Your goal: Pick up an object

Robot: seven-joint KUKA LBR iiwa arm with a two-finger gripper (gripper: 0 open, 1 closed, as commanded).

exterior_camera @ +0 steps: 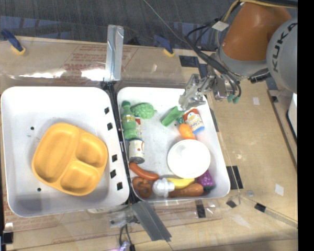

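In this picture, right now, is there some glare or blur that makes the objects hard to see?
In the camera view, the white plate is washed out by bright light and shows almost no surface detail; the pincer looks soft and slightly blurred, so its fingers are hard to read; the yellow tray is evenly lit and sharp; the small toys in the right bin stay recognisable.

divided plate [69, 158] in left bin [15, 103] (toys [167, 184] fill right bin [146, 93])

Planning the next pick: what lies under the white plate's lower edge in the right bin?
A yellow banana and purple grapes poke out from beneath the white plate; how far they run under it is hidden.
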